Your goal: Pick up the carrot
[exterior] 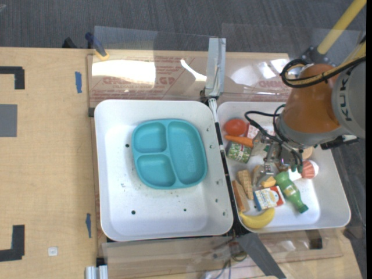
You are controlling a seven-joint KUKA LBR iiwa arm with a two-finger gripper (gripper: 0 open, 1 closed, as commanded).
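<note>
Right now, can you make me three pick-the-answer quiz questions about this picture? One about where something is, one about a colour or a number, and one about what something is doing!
1. Where is the carrot?
A. On the teal plate
B. In the right bin, near the tomato
C. On the wooden bench

2. How many sections does the teal plate have?
A. Two
B. Three
C. Five

3. What is the gripper doing?
A. Hanging over the toys in the right bin
B. Resting on the teal plate
C. Parked over the carpet

Answers:
1. B: the orange carrot lies in the right bin, just below the red tomato.
2. B: ridges split the plate into two small sections and one long one.
3. A: it hangs above the green bottle and banana pile.
</note>
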